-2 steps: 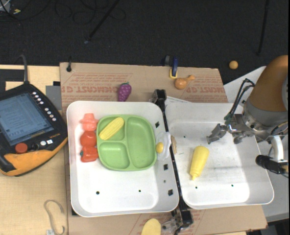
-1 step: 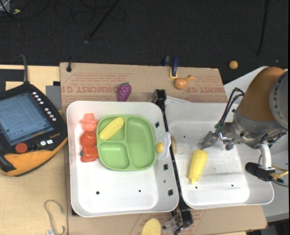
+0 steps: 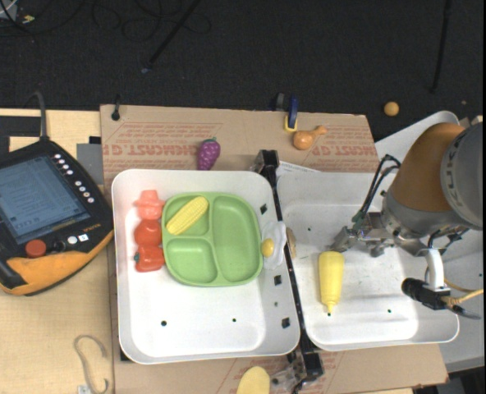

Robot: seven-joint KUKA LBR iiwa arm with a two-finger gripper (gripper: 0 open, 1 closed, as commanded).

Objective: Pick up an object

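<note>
Dark carpet floor (image 3: 226, 39) w/ cables across the top, well beyond the jaws. Light wood bench (image 3: 29, 335), brown cardboard sheet (image 3: 243, 138) under the bins.

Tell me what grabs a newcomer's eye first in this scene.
The bright green divided plate in the left bin, with a yellow toy corn cob in its upper-left compartment and a red-orange toy at its left. Then the yellow squeeze bottle in the right bin, just left of the gripper.

Two white bins: the left bin (image 3: 144, 318) and the right bin (image 3: 374, 322). One green plate (image 3: 226, 253), one corn cob (image 3: 185, 214), one yellow bottle (image 3: 331, 279), one red figure (image 3: 148, 235).
</note>
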